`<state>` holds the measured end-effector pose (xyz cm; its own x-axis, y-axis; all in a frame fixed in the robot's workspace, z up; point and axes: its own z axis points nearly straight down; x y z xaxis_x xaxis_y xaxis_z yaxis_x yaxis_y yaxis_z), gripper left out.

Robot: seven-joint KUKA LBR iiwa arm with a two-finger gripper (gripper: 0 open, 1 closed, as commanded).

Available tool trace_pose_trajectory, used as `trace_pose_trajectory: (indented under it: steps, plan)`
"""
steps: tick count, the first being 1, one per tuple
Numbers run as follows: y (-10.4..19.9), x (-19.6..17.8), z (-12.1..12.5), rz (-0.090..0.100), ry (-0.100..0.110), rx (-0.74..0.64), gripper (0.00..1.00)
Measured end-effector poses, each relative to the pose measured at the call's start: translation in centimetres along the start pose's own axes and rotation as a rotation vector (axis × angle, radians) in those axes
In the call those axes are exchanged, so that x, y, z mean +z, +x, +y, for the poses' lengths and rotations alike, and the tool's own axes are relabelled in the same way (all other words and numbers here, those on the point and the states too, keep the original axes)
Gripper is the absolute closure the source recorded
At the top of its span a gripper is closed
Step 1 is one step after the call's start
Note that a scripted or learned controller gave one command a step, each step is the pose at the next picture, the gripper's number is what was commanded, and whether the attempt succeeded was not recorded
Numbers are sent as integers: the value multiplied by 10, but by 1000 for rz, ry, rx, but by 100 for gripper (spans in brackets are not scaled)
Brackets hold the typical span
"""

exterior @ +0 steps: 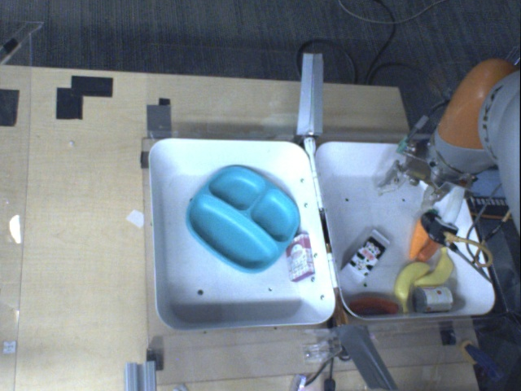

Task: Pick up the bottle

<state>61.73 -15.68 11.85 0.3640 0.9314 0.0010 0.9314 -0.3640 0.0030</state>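
Small white bottle with a pink-red label (300, 257) lying on its side in the left white bin (167, 218), far left of and below the two-finger gripper (413, 172), touching the divided blue plastic plate (243, 216) and close to the bin's right wall. Gripper hanging over the upper part of the right white bin (350, 161); grip state impossible to tell.

For a clean pick: cross the divider, descend centred over the label, span the narrow body across its long axis, stay clear of plate rim and wall.
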Motion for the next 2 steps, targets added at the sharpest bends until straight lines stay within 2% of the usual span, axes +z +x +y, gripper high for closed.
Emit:
trace_pose_trajectory:
  steps: [1, 2]
  plan:
    - [73, -68, -63, 1, -1, -156, 0]
    - [124, -67, 8, 1, -2, -224, 0]
